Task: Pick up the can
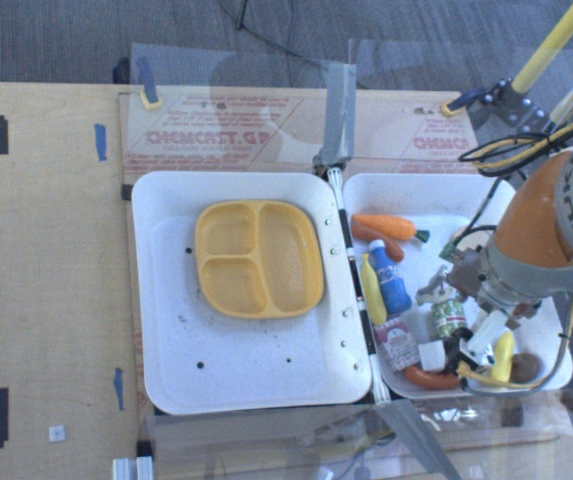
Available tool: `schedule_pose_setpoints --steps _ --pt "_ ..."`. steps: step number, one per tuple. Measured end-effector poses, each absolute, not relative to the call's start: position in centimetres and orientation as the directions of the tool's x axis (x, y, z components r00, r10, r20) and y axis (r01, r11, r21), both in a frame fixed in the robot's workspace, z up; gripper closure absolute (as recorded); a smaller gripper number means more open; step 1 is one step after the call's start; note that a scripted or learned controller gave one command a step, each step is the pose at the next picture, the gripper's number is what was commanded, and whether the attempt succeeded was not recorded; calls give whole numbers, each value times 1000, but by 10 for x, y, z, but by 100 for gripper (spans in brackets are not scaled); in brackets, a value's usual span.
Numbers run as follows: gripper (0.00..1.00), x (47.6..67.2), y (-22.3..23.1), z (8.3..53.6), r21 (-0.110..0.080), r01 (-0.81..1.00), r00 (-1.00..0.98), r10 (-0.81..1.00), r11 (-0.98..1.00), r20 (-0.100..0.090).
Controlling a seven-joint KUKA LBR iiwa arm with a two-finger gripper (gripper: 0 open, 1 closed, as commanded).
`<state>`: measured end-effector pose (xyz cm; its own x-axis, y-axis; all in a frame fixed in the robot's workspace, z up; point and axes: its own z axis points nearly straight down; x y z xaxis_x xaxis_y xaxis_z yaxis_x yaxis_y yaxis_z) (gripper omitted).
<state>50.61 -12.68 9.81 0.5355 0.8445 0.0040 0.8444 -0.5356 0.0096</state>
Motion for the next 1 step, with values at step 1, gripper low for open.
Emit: schedule_pose_setpoints --steps 1 --pt "100 506 -127 107 9 844 537 844 -537 4"
